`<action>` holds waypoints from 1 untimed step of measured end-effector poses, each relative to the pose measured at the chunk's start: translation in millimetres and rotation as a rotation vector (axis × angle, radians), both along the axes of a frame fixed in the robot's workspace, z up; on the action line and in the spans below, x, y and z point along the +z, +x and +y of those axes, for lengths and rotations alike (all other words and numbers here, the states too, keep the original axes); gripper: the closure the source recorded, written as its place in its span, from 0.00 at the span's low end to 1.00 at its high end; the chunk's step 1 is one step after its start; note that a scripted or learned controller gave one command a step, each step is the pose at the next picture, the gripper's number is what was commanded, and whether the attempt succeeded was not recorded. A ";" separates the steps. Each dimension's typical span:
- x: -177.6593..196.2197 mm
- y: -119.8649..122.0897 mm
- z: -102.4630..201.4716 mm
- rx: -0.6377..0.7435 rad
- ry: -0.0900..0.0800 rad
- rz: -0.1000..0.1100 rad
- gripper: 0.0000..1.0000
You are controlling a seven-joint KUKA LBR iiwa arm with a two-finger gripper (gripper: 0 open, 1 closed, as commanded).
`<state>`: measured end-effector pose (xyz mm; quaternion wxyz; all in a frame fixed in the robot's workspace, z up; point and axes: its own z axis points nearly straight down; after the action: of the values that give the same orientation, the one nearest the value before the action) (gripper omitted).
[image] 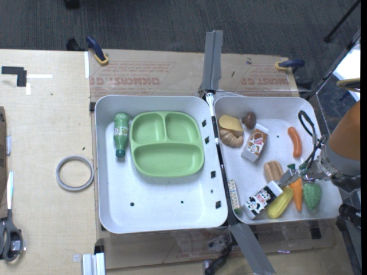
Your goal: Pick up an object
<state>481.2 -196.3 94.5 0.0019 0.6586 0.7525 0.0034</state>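
Two white bins sit side by side on the bench. The left bin (109, 205) holds a green divided tray (167, 144) toward its twelve o'clock side, with a small green bottle (120, 134) standing just beside the tray at its nine o'clock. The right bin (269, 105) is where the clutter is: a yellow wedge (230, 122) and a brown croissant (231, 137) near eleven o'clock, a dark round piece (249, 119) beside them, a small carton with an orange and white label (256, 144) nearer the middle, and a red sausage (295, 141) at about two o'clock. Down toward five o'clock lie a tan bread piece (273, 170), a cow-patterned milk carton (259, 201), a yellow piece (280, 203), an orange carrot (297, 192) and a green vegetable (312, 196), all crowded close together. The arm comes in from three o'clock, and its gripper (299, 173) hangs low over that crowd, just above the carrot's top; whether it is spread or closed, I cannot tell from here. A ring of tape (74, 172) lies on the bench well out at nine o'clock of the left bin.
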 end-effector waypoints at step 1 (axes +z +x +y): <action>8.9 0.4 -0.6 -0.004 -0.001 0.000 1.00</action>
<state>481.6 -196.9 103.4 0.0020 0.6601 0.7512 0.0032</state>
